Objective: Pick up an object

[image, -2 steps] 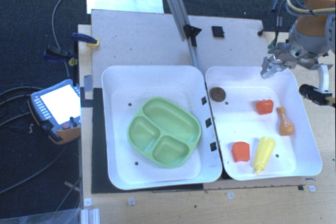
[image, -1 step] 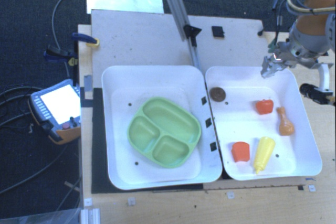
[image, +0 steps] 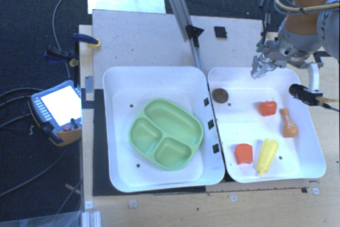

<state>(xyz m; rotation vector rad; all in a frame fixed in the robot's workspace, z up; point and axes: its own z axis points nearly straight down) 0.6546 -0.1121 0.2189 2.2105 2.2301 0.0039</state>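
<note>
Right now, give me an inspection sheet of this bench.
Surface: left bin and right bin side by side on the bench.
Job's things: right bin holds a brown disc, two red pieces, an orange drumstick-shaped toy, a yellow bottle.
Clutter: green divided plate in left bin.
Grippers: gripper above the right bin's far rim, holding nothing visible.
Cables: black cables on the floor at left.
Surroundings: handheld pendant at left, dark carpet.

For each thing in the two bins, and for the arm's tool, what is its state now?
green divided plate: flat in left bin
brown disc: lying flat, right bin
red piece: resting, untouched
orange piece: resting
yellow bottle: lying on its side
tan piece: lying down
tool: above right bin's far edge
</note>
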